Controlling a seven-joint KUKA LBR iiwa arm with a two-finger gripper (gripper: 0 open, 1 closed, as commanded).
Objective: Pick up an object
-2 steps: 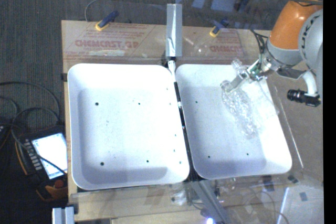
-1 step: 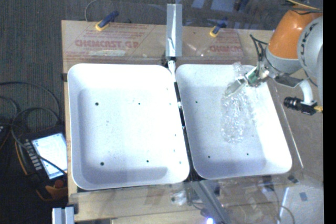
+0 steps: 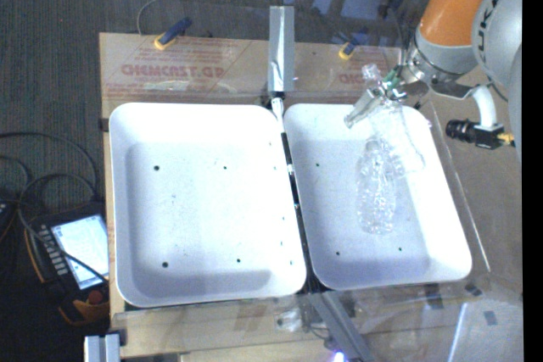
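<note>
- The surface [image 3: 182, 64], brown with red lettering, carried two shallow white bins side by side.
- The left bin [image 3: 136, 140] sat toward the surface's left edge.
- The right bin [image 3: 322, 258] touched it along the middle seam.
- The grey arm [image 3: 475, 13], with its orange band, reached in over the surface's far right corner.
- A clear plastic bottle [image 3: 377, 186] lay lengthwise in the middle of the right bin, nearer that bin's right wall.
- The hand [image 3: 373, 102] hung over the far edge of the right bin, above the bottle's far end; whether its fingers were apart or closed could not be told, and nothing showed between them.
</note>
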